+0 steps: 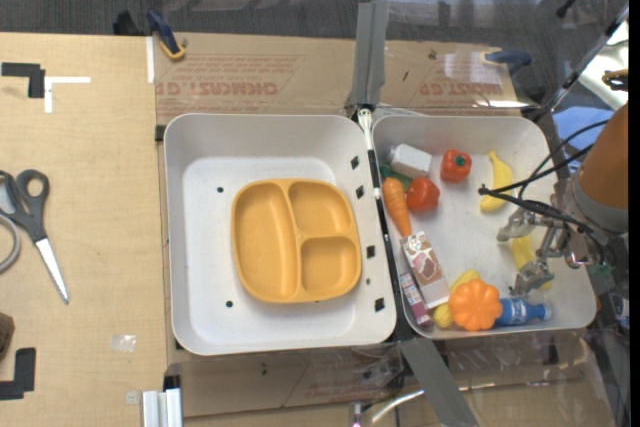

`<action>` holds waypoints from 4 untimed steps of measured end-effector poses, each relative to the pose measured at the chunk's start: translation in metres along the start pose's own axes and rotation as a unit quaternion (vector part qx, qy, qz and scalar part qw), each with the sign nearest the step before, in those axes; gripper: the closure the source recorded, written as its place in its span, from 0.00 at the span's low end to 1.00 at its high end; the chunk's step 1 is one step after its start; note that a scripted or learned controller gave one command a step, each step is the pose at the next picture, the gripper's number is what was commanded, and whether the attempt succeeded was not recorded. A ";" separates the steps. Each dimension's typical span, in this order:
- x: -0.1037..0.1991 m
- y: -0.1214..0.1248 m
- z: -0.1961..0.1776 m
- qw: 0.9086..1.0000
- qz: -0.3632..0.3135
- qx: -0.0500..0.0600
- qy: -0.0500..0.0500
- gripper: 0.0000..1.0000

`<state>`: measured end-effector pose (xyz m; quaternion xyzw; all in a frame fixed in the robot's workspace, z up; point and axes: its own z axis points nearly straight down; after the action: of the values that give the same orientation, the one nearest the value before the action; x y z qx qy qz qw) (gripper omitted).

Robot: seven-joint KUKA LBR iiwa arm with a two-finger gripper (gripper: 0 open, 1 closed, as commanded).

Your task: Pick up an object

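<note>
While your tool [535, 255] hangs low over the right bin [470, 127], its grip state can't be told — nothing looks lifted. Banana [497, 181], tomato [456, 165] and pumpkin [474, 304] lie inside, so picking remains.

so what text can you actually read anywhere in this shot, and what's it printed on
Red print on the left cardboard sheet: mirrored and upside down, too faint to read for sure.
Red print on the right cardboard sheet: the same, not legible.
Small carton in the right bin: label too small to read.
</note>
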<state>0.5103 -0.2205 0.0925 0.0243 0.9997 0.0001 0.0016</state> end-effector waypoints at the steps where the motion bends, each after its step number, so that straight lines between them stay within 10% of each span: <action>1: -0.038 0.073 0.000 0.998 0.062 0.000 0.000 0.00; 2: -0.111 0.130 0.000 0.988 0.157 0.000 -0.001 0.00; 3: -0.110 0.061 -0.013 0.984 0.179 0.001 -0.002 0.00; 4: -0.112 0.061 -0.024 0.984 0.177 0.001 -0.006 1.00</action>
<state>0.6245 -0.1645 0.1166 0.2008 0.9796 -0.0010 0.0071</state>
